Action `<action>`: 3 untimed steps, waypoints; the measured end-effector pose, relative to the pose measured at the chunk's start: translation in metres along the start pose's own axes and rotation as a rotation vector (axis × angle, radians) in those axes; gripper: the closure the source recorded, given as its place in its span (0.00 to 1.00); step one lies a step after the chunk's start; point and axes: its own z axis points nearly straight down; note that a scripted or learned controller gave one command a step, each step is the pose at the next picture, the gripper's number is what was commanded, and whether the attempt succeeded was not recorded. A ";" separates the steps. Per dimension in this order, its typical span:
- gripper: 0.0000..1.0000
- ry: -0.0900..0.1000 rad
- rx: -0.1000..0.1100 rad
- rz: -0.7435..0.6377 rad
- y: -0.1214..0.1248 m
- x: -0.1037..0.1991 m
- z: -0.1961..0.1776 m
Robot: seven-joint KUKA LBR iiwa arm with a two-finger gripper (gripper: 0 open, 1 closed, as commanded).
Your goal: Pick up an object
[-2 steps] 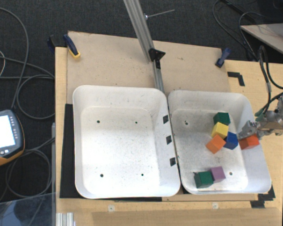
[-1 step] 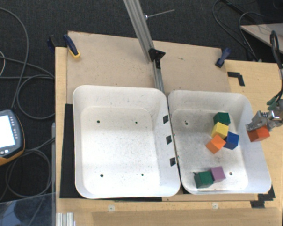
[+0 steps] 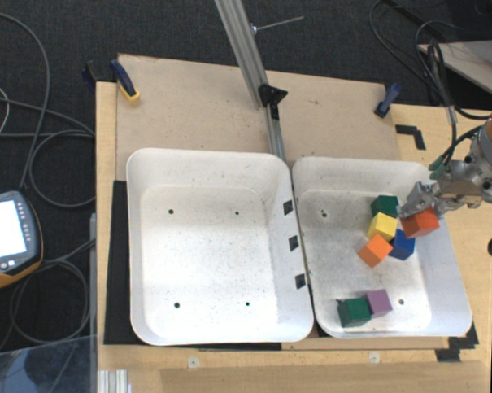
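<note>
Red-orange in colour, a small block (image 3: 424,222) is seen at the tips of the gripper (image 3: 419,210), near the far right of the right bin (image 3: 444,310). The block appears to be clamped between the two fingers, slightly tilted, though whether it is lifted clear of the bin floor cannot be told. Just beside it a green block (image 3: 384,205), a yellow block (image 3: 382,225), a blue block (image 3: 403,244) and an orange block (image 3: 375,250) are clustered. The grasp step is judged to be in hand; next, a straight upward lift is called for, so that the neighbours are not dragged along.
</note>
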 end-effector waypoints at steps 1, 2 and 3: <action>1.00 0.001 0.004 0.001 0.008 0.048 0.004; 1.00 0.000 0.001 0.001 0.030 0.097 0.005; 1.00 0.001 0.003 0.001 0.056 0.151 0.020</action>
